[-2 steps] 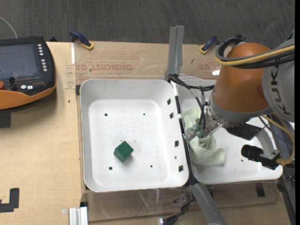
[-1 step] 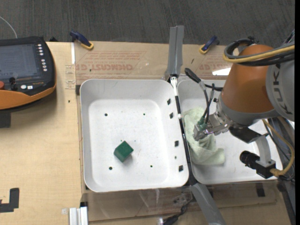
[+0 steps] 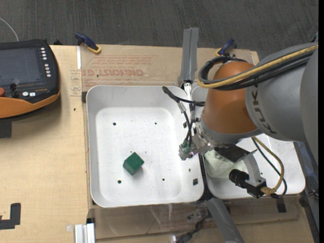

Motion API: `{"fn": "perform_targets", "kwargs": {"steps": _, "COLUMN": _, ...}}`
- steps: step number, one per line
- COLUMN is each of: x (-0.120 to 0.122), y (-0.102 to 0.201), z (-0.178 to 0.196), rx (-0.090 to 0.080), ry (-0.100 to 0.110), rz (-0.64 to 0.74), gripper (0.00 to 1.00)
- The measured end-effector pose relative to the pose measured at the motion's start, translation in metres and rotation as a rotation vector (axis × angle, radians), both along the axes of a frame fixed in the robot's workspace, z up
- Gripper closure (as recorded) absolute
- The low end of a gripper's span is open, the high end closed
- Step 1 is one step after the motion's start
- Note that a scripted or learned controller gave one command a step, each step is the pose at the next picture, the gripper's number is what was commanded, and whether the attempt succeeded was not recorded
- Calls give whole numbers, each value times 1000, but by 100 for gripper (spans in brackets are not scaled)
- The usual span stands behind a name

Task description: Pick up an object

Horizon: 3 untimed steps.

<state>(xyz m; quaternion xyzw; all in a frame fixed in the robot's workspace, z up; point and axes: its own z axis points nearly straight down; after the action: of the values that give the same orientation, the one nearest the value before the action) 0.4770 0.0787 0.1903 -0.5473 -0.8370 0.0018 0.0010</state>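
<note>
A: Item one, the task's thing?

B: Green block [image 3: 133, 163], lying in the left bin [image 3: 101, 135], lower left part of its floor, resting flat and tilted a little. Nothing touches it.

A: Item two, the arm?

B: Grey arm [image 3: 283, 100] with orange band [image 3: 230, 100], reaching in from the right, wrist over the divide between the left bin and the right bin [image 3: 291, 178]. Black cables loop around it.

A: Gripper?

B: Gripper [image 3: 212, 158] hidden beneath the wrist, above the right bin's left end, well apart from the block. Open or closed: cannot tell.

A: Other stock?

B: Control pendant [image 3: 25, 77] at the bench's [image 3: 40, 176] left edge.
</note>
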Motion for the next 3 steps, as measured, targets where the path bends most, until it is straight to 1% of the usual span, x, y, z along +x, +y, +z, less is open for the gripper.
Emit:
{"fn": "perform_targets", "kwargs": {"steps": 1, "x": 1, "y": 2, "z": 17, "rx": 0, "ry": -3, "rz": -157, "gripper": 100}}
{"fn": "perform_targets", "kwargs": {"steps": 2, "x": 5, "y": 9, "z": 39, "rx": 0, "ry": -3, "rz": 91, "gripper": 100}}
{"fn": "perform_targets", "kwargs": {"steps": 3, "x": 32, "y": 69, "z": 34, "rx": -1, "ry": -1, "rz": 20, "gripper": 100}}
